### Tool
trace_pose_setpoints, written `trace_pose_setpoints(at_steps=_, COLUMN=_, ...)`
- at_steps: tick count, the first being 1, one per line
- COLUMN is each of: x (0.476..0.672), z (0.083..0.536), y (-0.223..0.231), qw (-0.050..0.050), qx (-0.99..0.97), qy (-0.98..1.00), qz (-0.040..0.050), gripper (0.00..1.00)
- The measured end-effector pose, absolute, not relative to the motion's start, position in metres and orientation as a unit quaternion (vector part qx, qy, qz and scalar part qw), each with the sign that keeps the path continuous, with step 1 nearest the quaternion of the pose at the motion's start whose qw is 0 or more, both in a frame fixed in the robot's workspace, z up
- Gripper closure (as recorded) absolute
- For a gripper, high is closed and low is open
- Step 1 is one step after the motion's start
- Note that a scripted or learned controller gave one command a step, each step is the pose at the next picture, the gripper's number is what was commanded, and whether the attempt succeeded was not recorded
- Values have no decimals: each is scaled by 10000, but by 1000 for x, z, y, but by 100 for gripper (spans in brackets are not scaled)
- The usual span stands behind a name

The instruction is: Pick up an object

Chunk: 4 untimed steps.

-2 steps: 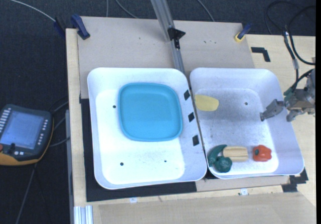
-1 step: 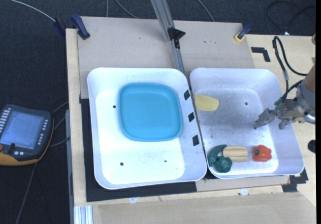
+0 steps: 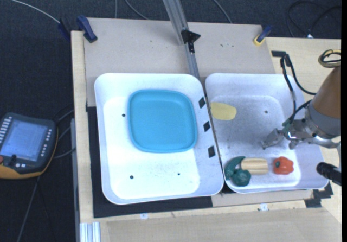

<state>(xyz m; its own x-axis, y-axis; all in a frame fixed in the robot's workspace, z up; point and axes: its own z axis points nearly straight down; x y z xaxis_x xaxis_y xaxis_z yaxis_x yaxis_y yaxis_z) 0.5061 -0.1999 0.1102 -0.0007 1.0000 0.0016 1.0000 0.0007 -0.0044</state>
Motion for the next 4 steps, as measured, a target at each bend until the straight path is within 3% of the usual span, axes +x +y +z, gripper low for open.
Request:
trace_pose_setpoints(at_steps=1, x=506, z=95, y=-200, qw=4, qx=-7069, qy=-7073, qz=2, gripper=0)
trace_pose_setpoints(at_steps=2, x=506, z=106, y=-200, qw=-4, qx=-7070, qy=-7072, qz=-3, gripper=100)
trace_pose_setpoints(at_steps=4, x=517, z=202, y=-204, qw=-24, qx=-7069, qy=-7073, qz=-13, gripper=100)
